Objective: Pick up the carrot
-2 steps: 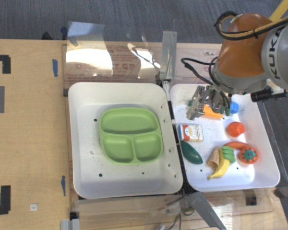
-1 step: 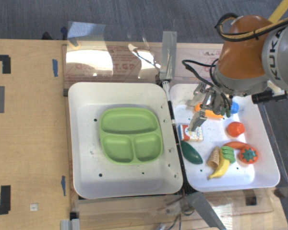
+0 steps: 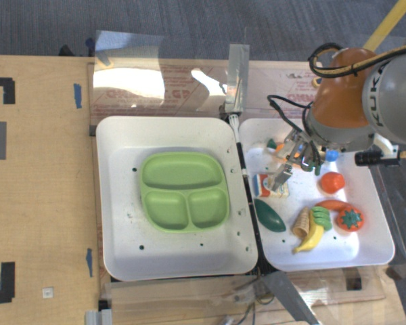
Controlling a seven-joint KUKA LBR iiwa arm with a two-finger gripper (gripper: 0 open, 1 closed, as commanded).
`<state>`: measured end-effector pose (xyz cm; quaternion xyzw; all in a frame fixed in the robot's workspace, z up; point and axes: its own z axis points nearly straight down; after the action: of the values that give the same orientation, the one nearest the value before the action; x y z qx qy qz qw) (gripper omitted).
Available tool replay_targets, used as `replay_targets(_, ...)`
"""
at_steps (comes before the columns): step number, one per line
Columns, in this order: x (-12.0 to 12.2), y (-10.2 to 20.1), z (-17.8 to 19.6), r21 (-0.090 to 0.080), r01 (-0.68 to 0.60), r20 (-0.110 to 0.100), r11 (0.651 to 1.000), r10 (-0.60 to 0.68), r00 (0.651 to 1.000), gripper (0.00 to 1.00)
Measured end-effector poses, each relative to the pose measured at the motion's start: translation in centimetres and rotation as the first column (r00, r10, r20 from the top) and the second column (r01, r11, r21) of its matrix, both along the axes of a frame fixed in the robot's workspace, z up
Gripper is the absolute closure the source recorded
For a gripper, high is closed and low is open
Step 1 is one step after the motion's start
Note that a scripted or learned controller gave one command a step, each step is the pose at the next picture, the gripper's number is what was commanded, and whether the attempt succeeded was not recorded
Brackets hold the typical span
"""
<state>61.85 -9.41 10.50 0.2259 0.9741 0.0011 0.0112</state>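
Note:
The carrot (image 3: 277,146) looks like the small orange piece with a green end near the back left of the right bin (image 3: 372,249); the gripper's body partly covers it. My gripper (image 3: 283,177) hangs low over the left part of that bin, pointing down and to the left. Its tip is just in front of the carrot and beside a small red, white and blue box (image 3: 262,185). I see nothing held in it.
The right bin also holds an orange-red ball (image 3: 332,181), a long red piece (image 3: 331,205), a red fruit with a green top (image 3: 350,219), a banana (image 3: 310,240), a dark green vegetable (image 3: 269,217) and a blue cap (image 3: 331,156). A green divided plate (image 3: 185,189) lies in the left bin (image 3: 115,181).

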Motion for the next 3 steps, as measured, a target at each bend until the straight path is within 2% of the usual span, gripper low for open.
replay_targets(1,2.6,-1.9,-0.6,0.010,0.272,-0.008,0.962,-0.272,0.962,0.00)
replay_targets(2,2.0,-2.7,3.5,0.005,0.461,-0.014,0.887,-0.461,0.887,0.00)
replay_targets(3,2.7,-3.9,1.6,0.006,0.552,-0.013,0.834,-0.552,0.834,0.00)
